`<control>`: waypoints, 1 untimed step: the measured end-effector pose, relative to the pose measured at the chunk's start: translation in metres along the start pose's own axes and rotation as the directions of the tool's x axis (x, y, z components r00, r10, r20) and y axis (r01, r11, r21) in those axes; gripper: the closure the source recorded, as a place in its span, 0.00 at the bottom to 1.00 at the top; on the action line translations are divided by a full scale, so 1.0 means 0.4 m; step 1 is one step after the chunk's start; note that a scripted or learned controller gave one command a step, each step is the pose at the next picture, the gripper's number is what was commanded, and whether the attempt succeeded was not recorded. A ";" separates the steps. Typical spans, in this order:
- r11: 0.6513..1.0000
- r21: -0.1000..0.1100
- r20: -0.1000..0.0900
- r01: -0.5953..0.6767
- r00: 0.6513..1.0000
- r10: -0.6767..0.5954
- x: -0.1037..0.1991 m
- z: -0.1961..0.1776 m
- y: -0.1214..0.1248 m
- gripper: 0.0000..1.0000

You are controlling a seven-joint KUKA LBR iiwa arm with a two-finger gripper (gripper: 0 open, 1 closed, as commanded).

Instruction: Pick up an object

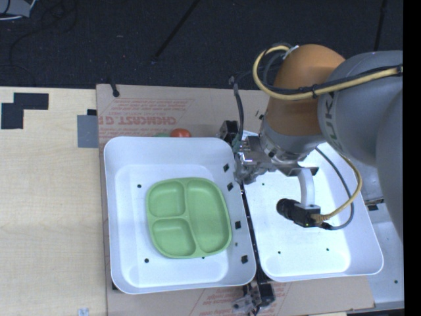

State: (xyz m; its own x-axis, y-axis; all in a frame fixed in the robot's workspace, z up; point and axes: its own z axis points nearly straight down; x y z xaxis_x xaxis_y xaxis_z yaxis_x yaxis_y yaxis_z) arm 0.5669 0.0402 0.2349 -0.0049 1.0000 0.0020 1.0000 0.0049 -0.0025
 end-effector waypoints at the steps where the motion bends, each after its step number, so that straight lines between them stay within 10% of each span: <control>1: 1.000 0.003 0.001 -0.001 1.000 0.001 0.129 0.032 -0.005 1.00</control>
